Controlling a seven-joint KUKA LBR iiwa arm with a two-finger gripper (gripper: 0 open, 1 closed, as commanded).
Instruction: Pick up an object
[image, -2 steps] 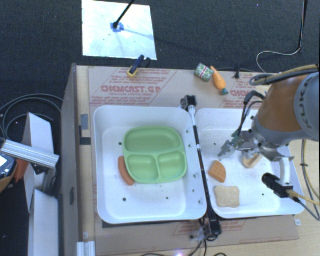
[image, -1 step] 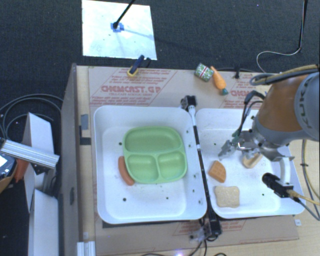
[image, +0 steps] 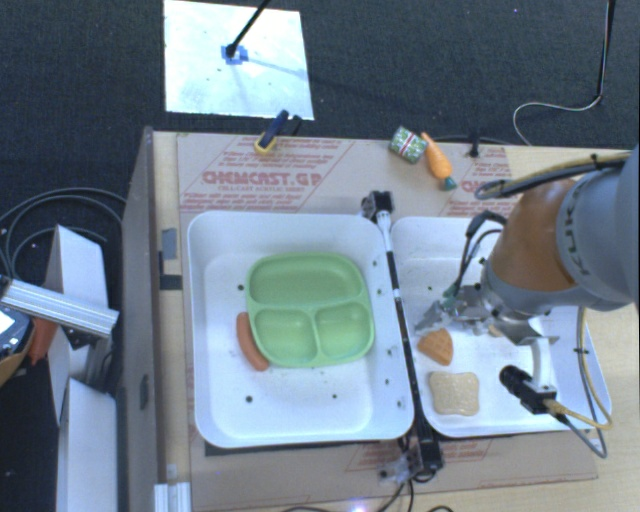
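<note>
step: reach to pick | hand (image: 437, 318): I cannot tell if wide or narrow | orange piece (image: 436, 347): right bin (image: 570, 415), just below hand | advice: I should lower straight, centre first

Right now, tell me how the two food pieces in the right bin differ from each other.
The orange wedge-shaped piece is orange and roughly triangular; the beige bread-like slice is pale tan and squarish with rounded corners. The orange piece is the smaller of the two and lies right by the gripper, while the beige slice lies nearer the bin's front wall. Both lie flat on the floor of the right bin, close together at its left side.
</note>
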